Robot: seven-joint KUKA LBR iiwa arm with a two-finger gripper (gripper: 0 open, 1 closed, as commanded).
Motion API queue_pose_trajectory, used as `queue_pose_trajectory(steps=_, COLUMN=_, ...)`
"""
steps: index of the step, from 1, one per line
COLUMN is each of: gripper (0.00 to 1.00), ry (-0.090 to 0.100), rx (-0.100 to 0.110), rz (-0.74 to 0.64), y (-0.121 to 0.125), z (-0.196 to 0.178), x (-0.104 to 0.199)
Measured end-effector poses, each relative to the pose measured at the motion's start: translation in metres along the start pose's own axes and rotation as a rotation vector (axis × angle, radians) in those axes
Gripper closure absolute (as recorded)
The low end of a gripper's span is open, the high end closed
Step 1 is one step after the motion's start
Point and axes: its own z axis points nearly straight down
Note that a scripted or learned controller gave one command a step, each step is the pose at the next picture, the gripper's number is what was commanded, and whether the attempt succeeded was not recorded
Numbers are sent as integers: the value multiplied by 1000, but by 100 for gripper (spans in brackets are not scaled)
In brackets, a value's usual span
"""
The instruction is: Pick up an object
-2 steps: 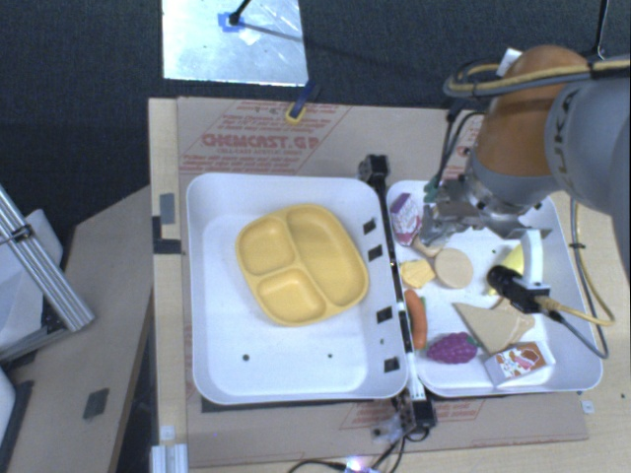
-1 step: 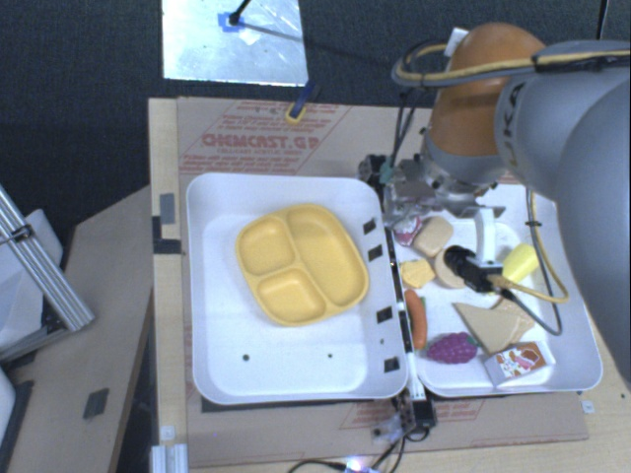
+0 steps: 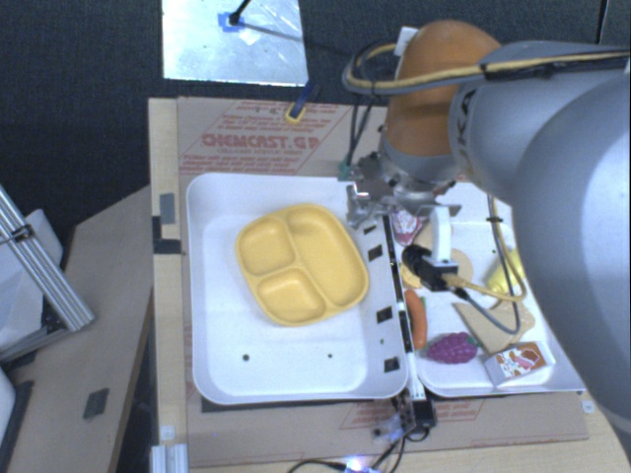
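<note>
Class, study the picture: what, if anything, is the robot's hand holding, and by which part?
It cannot be told: the hand sits at the divider between the bins, with no object visibly gripped.

Smooth yellow plastic tray, glossy white bins

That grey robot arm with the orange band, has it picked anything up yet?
Not as far as the view shows. The gripper sits low at the divider between the bins, nothing visibly in it. The carrot, purple grape bunch and small carton lie in the right white bin. The lift remains.

Two white bins; one yellow tray; one carrot; one grape bunch.
</note>
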Motion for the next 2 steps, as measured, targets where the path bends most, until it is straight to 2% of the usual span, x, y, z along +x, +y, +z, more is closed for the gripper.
queue_pose_trajectory(steps=1, gripper=100, ry=0, rx=0, rz=1, y=0, z=-4, x=19)
queue_pose_trajectory(steps=2, gripper=100, ry=-1, rx=0, rz=6, y=-2, z=-10, x=13)
